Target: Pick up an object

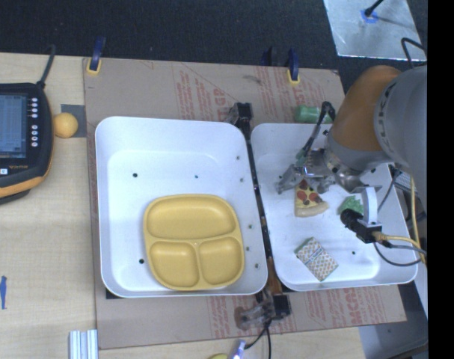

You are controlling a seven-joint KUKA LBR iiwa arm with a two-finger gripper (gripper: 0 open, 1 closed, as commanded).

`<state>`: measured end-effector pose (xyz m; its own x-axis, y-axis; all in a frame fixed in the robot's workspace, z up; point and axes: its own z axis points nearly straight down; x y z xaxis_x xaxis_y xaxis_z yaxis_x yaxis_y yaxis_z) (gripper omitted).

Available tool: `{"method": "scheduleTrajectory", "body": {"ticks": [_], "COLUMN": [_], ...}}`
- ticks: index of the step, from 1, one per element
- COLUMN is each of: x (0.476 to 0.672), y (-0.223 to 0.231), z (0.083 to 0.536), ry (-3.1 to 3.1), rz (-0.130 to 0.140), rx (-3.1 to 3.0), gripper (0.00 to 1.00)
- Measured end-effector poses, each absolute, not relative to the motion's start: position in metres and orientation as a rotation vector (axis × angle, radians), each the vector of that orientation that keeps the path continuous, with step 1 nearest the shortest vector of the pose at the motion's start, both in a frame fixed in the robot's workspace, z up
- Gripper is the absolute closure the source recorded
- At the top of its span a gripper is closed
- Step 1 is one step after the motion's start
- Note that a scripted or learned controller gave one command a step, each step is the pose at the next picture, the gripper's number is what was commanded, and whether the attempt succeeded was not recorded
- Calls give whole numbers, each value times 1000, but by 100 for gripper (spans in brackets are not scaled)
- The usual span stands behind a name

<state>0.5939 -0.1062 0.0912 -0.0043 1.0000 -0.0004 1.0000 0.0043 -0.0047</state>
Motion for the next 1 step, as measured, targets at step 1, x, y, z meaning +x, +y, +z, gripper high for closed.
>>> {"method": "scheduleTrajectory", "body": {"ticks": [1], "x": [651], "y": [-123], "z": [91], "ry": [-2197], "rz": [26], "rx": [-2201], "gripper": [0]}}
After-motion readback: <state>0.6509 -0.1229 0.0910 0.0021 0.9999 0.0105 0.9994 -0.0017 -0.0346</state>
